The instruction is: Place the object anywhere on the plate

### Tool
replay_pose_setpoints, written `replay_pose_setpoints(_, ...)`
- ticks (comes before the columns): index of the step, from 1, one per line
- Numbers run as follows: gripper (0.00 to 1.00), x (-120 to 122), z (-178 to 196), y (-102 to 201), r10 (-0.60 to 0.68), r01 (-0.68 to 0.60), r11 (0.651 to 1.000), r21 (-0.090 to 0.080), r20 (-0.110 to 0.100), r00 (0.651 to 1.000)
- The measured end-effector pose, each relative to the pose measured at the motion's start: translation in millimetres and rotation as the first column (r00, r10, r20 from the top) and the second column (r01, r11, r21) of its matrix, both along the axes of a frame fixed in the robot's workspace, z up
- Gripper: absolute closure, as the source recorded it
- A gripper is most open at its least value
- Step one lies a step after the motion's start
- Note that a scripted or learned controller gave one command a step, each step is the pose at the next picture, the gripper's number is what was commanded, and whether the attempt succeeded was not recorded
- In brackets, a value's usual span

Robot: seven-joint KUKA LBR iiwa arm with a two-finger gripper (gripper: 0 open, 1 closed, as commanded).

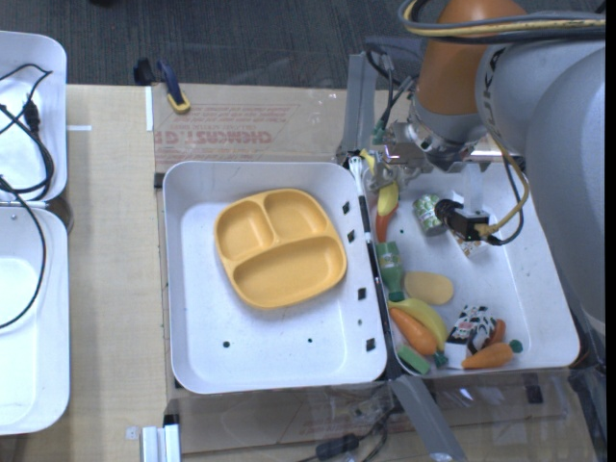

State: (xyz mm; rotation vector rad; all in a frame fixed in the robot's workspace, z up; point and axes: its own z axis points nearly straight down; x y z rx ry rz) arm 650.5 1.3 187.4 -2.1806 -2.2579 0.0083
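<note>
A: Two white bins are sitting side by side on the counter [106, 258]; the left bin [192, 335] is carrying a yellow plate [279, 246], the right bin [539, 287] a clutter of toy foods.

B: Where is the gripper [385, 166] working?

A: It is hovering at the right bin's upper-left corner, directly over a small yellow-and-red piece [386, 207] leaning against the dividing wall. Whether the jaws are spread or pinching cannot be told.

B: Advice for this step?

A: Probably, descending squarely, clearing the wall, and gripping only that piece; the green can [428, 213] is lying just beside it. The plate is waiting well apart, leftward.
</note>
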Motion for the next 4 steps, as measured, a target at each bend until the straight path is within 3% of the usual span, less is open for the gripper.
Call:
replay_pose_setpoints(1,1.00,9,42,5,0.160,-0.160,0.987,0.000,0.001,0.987)
replay_pose_setpoints(2,1.00,-89,38,-10,-0.014,0.014,1.000,0.000,-0.001,1.000)
replay_pose_setpoints(3,1.00,-132,0,-46,0.055,-0.055,0.998,0.002,-0.002,0.998)
replay_pose_setpoints(4,1.00,-72,0,15,-0.036,0.036,0.999,0.000,-0.001,0.999)
